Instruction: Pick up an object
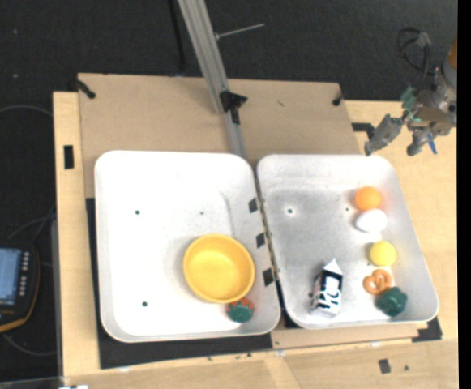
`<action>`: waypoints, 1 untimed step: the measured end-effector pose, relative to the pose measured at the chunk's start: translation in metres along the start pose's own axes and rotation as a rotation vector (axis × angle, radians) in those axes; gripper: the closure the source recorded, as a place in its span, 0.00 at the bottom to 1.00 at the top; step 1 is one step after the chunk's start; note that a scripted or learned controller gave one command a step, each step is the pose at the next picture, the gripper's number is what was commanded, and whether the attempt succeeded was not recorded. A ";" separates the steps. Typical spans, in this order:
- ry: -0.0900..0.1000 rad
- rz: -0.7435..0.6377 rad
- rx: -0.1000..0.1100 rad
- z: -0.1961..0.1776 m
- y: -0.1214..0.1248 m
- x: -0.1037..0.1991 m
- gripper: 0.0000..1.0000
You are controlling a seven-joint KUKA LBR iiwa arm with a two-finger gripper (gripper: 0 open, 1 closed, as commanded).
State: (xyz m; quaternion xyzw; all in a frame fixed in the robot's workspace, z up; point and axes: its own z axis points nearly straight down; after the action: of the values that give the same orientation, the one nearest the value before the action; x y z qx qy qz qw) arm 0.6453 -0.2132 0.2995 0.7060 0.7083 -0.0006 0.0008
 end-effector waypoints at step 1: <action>-0.001 -0.001 0.001 0.000 0.000 0.000 0.00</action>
State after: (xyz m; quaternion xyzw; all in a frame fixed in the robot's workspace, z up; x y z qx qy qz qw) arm 0.6452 -0.2136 0.2996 0.7058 0.7084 -0.0012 0.0010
